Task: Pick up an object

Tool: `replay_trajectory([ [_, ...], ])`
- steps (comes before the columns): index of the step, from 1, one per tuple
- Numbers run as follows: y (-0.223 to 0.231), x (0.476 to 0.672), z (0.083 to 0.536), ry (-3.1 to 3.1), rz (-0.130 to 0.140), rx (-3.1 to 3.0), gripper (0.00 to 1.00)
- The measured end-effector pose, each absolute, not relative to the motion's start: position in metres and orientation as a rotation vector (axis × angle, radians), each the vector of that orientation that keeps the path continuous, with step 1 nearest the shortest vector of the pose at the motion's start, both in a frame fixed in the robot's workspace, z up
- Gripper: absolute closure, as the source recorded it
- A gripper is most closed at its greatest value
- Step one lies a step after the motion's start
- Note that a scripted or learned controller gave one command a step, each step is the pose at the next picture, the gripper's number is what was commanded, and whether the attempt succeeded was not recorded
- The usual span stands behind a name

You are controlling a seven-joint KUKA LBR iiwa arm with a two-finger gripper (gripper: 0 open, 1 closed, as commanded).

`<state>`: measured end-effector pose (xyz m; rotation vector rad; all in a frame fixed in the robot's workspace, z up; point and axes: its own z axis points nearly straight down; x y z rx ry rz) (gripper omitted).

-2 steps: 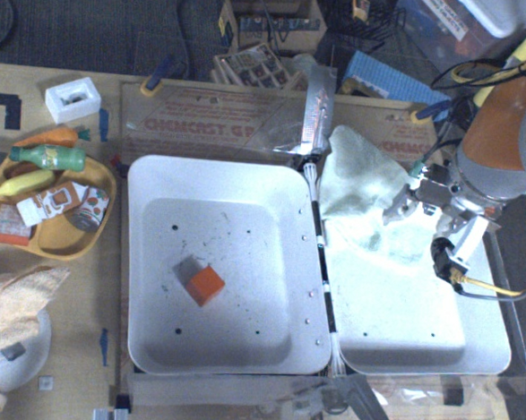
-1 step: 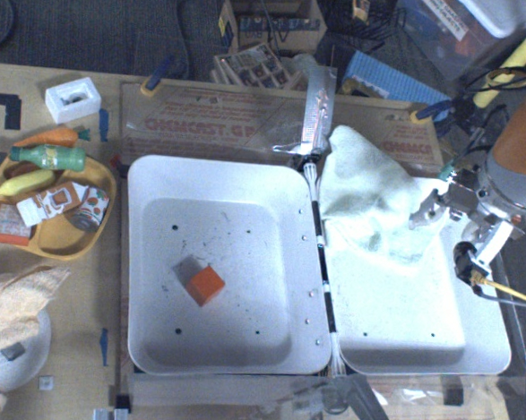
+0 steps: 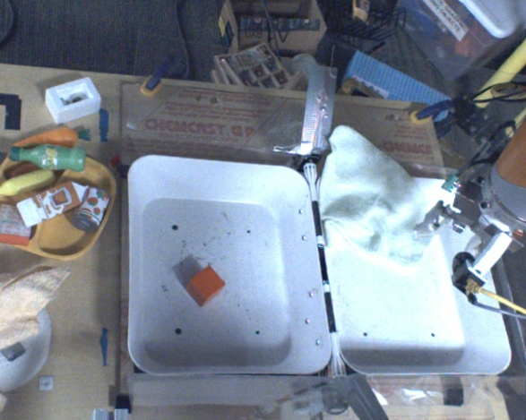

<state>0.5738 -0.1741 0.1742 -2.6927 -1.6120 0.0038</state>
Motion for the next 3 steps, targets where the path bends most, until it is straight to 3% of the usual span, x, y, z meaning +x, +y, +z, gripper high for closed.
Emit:
replay_trajectory([
  [1, -0.124, 0.613, 0.112, -1.606, 0.005, -2.696, 0.0],
  [2, -0.124, 0.613, 0.113, -1.607, 0.004, -2.697, 0.0],
  [3, -0.168, 0.636, 0.207, -1.478, 0.001, -2.774, 0.0],
])
